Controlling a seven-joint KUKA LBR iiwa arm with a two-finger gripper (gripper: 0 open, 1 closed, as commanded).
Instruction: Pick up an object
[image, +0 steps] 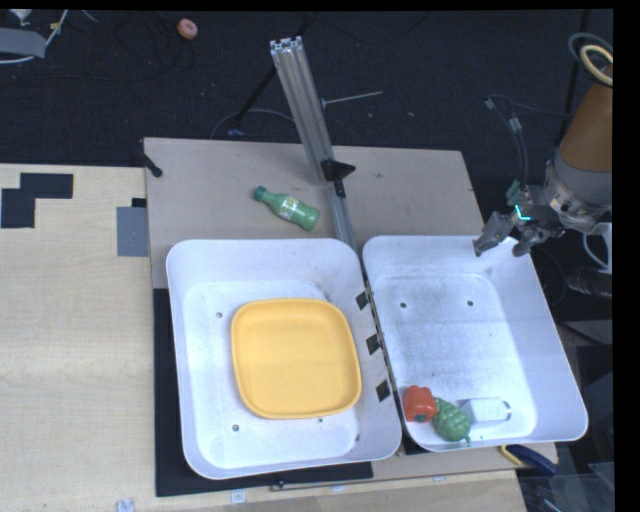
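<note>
No writing can be read anywhere; the green bottle carries a pale label, too small to make out. The tool hangs over the far right rim of the right bin, its two dark fingers spread apart with nothing between them. Well down from the tool, in that bin's near corner, three small things lie huddled together: a glossy red piece, a knobbly green one touching it, and a smooth white one just beside both. The bin is shallow white plastic with rounded corners and a scuffed grey floor. Far to the tool's left, the left bin holds a matte yellow plate, square with soft corners and a raised rim. The bottle lies on its side on the tan worktop beyond the bins, near a slanting ribbed metal rail.
</note>
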